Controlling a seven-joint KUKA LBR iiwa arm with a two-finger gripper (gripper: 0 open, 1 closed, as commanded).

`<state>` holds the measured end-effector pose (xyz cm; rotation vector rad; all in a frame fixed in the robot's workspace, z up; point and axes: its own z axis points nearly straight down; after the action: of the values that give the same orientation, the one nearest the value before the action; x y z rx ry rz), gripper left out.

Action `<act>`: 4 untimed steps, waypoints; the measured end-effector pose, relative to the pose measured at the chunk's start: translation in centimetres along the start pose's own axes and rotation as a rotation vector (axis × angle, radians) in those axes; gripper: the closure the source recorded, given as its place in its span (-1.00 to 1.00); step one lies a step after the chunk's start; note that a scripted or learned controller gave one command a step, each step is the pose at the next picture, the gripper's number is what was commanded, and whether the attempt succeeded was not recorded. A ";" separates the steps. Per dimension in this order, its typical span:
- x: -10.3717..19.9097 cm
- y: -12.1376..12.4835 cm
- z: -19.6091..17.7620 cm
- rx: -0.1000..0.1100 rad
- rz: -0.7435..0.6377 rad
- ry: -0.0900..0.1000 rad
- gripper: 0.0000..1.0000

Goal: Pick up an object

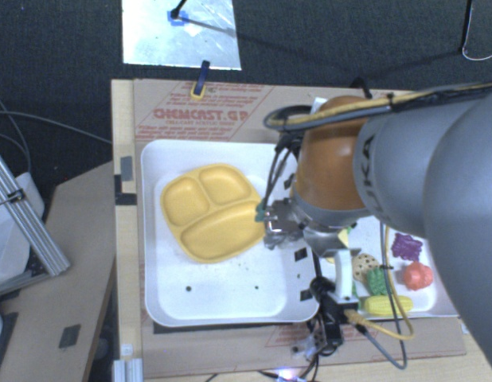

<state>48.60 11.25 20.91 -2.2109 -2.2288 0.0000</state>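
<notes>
A yellow divided plate (210, 212) lies in the left white bin (230, 301), toward its upper middle. The gripper (275, 228) hangs below the orange wrist band (329, 165), at the plate's right edge and close to the wall between the two bins. The wrist body hides the gripper's lower end. In the right bin (429, 305) lie small toys: a purple piece (407, 247), a red one (418, 275), a green one (376, 281), a yellow corn cob (387, 305) and a spotted beige piece (362, 265).
The big grey arm (437, 181) covers most of the right bin. Cables (365, 325) hang from the wrist over the bins' front edge. Brown cardboard (202, 110) lies under the bins. A metal frame (23, 221) stands at the left.
</notes>
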 end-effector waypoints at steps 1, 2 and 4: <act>-5.0 4.8 -3.0 -0.007 0.009 -0.003 1.00; -6.8 2.6 -2.2 0.000 0.009 -0.002 1.00; -4.8 0.1 -18.3 -0.018 0.001 0.002 1.00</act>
<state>48.82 6.44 39.16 -2.2193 -2.2360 -0.0229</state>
